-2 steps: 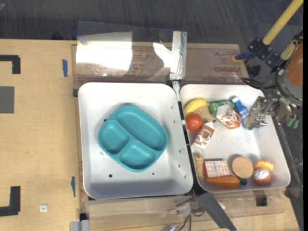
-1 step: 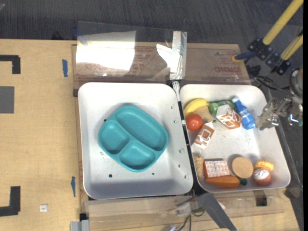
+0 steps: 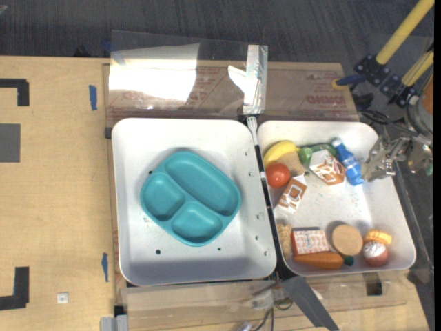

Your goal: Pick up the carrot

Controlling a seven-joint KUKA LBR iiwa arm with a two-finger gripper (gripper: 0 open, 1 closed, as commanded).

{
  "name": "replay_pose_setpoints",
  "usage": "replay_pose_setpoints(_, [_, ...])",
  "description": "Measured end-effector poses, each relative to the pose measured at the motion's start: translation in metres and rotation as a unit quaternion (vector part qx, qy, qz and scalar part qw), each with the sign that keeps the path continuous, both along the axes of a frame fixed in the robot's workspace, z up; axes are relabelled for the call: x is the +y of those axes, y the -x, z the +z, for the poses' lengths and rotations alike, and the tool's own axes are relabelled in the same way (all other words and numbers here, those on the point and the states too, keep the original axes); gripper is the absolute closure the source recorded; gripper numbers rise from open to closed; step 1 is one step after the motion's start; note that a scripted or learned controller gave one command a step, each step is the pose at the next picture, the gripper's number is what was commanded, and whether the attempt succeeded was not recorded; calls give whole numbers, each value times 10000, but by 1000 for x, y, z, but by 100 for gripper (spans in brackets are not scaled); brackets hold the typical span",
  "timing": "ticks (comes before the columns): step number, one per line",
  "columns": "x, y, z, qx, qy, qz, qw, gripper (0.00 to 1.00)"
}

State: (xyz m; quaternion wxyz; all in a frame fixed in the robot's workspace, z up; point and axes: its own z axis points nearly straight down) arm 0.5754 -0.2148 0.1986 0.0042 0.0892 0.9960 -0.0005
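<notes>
Two shallow white bins sit side by side on the wooden surface. Taking the long orange plastic carrot as landmark: it lies flat along the near wall of the right white bin, green end pointing right. Touching it from above, a small red-and-white printed box. Just up-right of the carrot, a round tan disc-shaped toy; further right, a small round red-and-silver piece with an orange-yellow bit on top. Well above the carrot: red round tomato, yellow banana, a white-orange carton and a blue bottle. Left of the carrot, across the bin walls, the left white bin holds a teal three-compartment plastic plate. Grey metal gripper is far up-right of the carrot, at the right bin's right rim, nothing visibly in it; jaws too small and cluttered, cannot tell if apart or together.
</notes>
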Motion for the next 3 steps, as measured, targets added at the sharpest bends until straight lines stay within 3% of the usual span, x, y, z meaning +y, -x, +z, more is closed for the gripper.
replay_pose_setpoints(1, [0,-3,13,-59,13,-1,10000,100])
replay_pose_setpoints(2, [-8,-58,0,6,-3,267,9996,100])
replay_pose_setpoints(3, [-8,-61,15,-68,14,262,9996,100])
